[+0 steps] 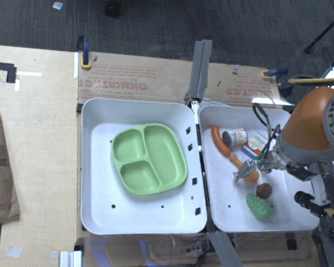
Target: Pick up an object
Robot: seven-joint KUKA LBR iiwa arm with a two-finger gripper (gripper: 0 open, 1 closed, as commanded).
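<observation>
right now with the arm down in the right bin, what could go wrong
1. The tool sits among crowded things: a carrot, a brown ball and a can. It may nudge them or close on two at once.
2. The green lump lies near the bin's front wall; a push could wedge it there.

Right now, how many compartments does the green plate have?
3. The green plate lies in the left bin: two compartments toward the far side, one toward the near edge.
</observation>
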